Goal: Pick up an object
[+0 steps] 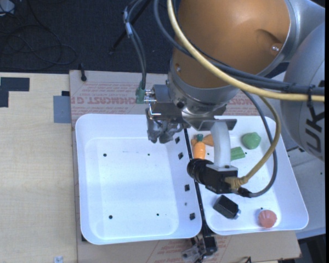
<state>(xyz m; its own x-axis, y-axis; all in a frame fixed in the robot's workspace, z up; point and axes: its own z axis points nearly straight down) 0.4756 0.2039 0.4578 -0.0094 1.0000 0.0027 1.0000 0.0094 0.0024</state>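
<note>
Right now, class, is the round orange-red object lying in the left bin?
No: the round orange-red object lies in the right bin, near its front corner, beside a small black block.

I can't read the gripper (163, 129): its fingers merge into a dark mass over the left bin's (88, 147) right wall. The arm (236, 32) runs off the top and right edges. It covers the right bin's (296, 212) far wall and part of the orange carrot-like toy (199, 147).
</note>
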